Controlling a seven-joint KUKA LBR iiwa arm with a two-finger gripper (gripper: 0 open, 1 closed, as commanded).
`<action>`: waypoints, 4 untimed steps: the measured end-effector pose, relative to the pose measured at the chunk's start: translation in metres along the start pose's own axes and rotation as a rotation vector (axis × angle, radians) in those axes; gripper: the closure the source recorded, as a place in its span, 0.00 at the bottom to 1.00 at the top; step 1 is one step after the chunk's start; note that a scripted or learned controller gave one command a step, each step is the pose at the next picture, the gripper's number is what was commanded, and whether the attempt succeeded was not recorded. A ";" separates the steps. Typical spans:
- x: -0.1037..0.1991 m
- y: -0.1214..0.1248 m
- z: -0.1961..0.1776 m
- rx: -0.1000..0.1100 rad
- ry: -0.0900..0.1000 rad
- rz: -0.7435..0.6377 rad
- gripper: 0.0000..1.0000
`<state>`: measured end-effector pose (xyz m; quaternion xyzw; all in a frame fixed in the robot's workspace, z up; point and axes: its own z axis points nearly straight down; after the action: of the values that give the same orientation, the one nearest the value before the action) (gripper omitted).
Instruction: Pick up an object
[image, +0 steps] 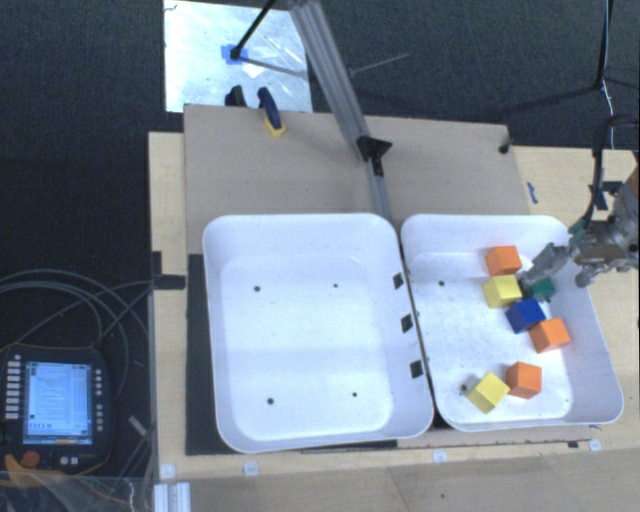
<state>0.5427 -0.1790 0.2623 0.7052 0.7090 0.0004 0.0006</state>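
Table (300, 160), tan, bearing two shallow white bins side by side; left bin (225, 330) shows bare floor with a few dark dots; right bin (440, 400) holds the loose blocks, all in its far-right half: orange block (503, 260) near the top, yellow block (502, 291) just below it, blue block (524, 315) touching the yellow one's lower corner, a second orange block (550, 334) beside the blue, then a third orange block (523, 379) and a second yellow block (489, 392) lying together near the bottom rim; a small green piece (543, 289) sits right under the hand (548, 268), which reaches in from the right, whether spread or pressed together cannot be told; risk, judged: blocks are crowded here, so descending fingers may land on a neighbour and shove the cluster, or close on two at once and lose both
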 end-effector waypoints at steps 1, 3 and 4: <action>0.000 0.000 0.000 -0.001 0.000 0.001 0.00; 0.014 -0.008 0.116 0.006 0.002 0.003 0.00; 0.011 -0.004 0.150 -0.011 -0.008 0.005 0.00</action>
<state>0.5387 -0.1686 0.1120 0.7071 0.7071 0.0017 0.0071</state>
